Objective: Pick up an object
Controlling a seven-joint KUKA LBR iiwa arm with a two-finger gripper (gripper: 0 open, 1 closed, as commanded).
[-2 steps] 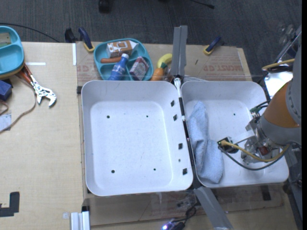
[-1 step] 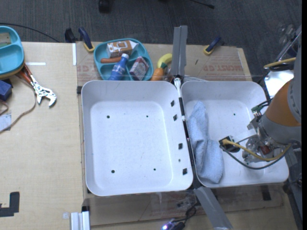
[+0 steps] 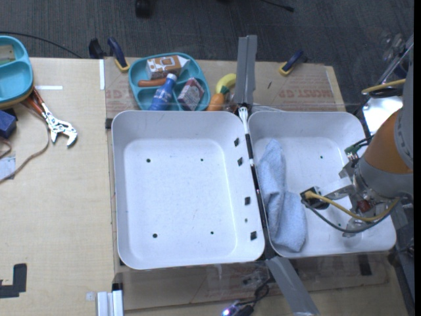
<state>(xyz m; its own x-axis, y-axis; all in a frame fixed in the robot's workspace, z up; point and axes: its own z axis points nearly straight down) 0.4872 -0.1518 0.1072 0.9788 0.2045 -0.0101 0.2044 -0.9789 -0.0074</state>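
While the gripper is hovering low in the right bin, near its front right corner, whether it is open or closed cannot be told. A pale blue towel is lying crumpled along that bin's left wall, apart from the gripper. Red lettering on the cardboard behind the bins is running upside down, unreadable. A teal tray and a wrench are resting on the wooden bench, with dark carpet showing beyond.

The tan bench bears two shallow white bins touching side by side, the left-hand bin and the right-hand bin. A teal tray sits at the back edge. A wrench and a second teal tray lie near the left edge.
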